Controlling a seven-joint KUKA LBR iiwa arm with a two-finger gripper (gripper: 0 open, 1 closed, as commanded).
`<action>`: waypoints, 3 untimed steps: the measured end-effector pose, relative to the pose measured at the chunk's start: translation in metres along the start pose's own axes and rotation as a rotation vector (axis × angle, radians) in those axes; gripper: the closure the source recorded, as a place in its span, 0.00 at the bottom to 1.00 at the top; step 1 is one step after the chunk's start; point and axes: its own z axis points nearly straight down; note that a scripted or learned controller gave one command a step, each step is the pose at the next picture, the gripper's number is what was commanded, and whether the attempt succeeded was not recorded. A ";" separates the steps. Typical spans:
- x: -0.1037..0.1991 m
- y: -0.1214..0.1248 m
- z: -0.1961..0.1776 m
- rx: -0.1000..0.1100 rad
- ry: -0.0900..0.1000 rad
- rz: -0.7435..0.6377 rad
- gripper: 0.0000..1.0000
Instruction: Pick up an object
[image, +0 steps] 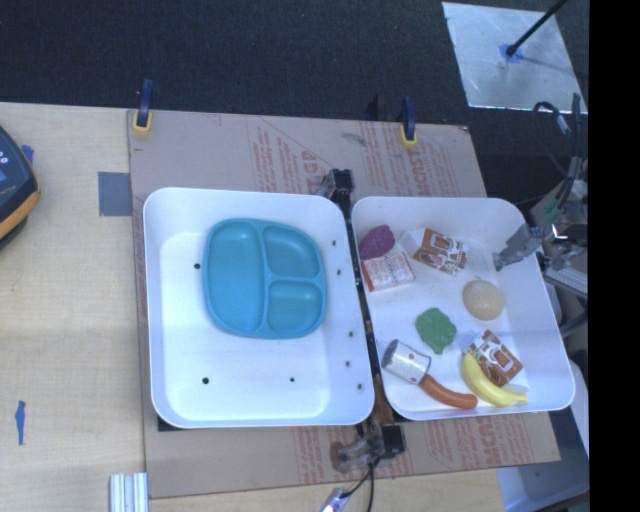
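a blue divided plate (265, 278) is seen lying flat in the left bin (170, 390), toward its far half. in the right bin (560, 385), a purple lump (376, 241) and a small red-and-white packet (387, 270) are found at the left, with a brown wrapper (440, 251) beyond them, a green piece (436, 329) in the middle, a silver can (406, 361) touching a carrot (447, 395) at the near edge, a pale egg (483, 299), and a banana (489, 384) just beside a second wrapper (496, 357). the gripper (520, 245) is placed at the right bin's far right rim, apart from every object, and whether anything is held cannot be told.
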 end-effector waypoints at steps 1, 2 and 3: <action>0.077 0.030 0.069 0.002 0.000 -0.002 0.00; 0.055 -0.020 0.121 0.002 -0.001 0.000 0.00; 0.066 -0.025 0.167 0.002 0.000 0.001 0.00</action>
